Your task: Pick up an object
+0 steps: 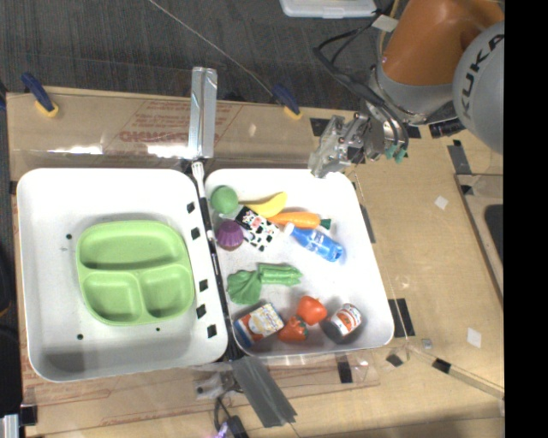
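Hand [330,158] is hovering over the right bin's [370,282] far rim, fingers parted, gripping nothing. Banana [271,204], carrot [295,220] and bottle [317,245] are lying just below-left of it, inside the bin.

Arm [445,51] cut off by top edge, orange band only partly in view. Gripper [330,158] blurred, state of fingers impossible to tell. Small red and orange things [301,318] at near end of right bin [377,291] too small to identify. White object [330,7] cropped at top edge.
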